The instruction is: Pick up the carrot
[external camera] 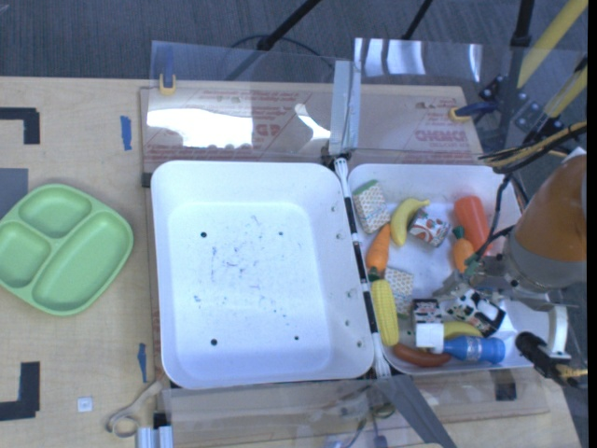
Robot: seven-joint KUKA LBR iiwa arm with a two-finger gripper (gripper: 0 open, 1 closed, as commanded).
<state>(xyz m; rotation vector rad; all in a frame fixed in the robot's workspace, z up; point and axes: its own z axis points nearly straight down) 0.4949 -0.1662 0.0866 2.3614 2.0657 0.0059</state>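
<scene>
My left bin (247, 269) lies bare across its whole floor, open from above. The right bin (424, 180) is crowded: the carrot (378, 248) lies against the dividing wall, hemmed by the corn cob (384, 312) below it and the banana (406, 218) just beside it. My own arm (550, 241) overhangs that bin's right side. Clear panels (280, 101) wall off the far edge.

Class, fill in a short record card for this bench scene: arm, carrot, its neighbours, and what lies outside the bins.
arm: over right bin, near edge
gripper: low among the toys
carrot: far right part of right bin, lying free
neighbours: banana, corn cob, blue bottle
left bin: white
outside bins: green divided plate on the bench, left
</scene>
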